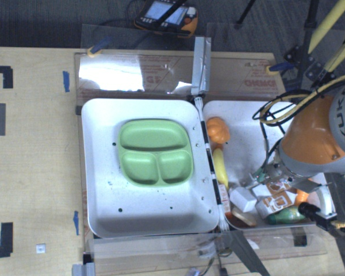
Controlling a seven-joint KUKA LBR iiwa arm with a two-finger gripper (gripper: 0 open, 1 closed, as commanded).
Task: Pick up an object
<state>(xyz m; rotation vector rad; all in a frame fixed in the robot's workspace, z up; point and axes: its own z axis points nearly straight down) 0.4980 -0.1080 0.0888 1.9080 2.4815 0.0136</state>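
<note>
The left bin (103, 171) holds a green divided tray (156, 152). In the right bin (241, 119), an orange (218, 130) and a banana (219, 165) — long axis running near-to-far — lie left of the jaws (270, 183), whose state cannot be determined above the cluttered cartons (276, 200).

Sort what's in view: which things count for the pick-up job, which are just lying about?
In play:
- orange, right bin
- banana, by the divider
- white box
- green bottle
- arm over that clutter

Lying about:
- green divided plate in left bin
- handheld pendant on the floor
- blue tape marks
</note>
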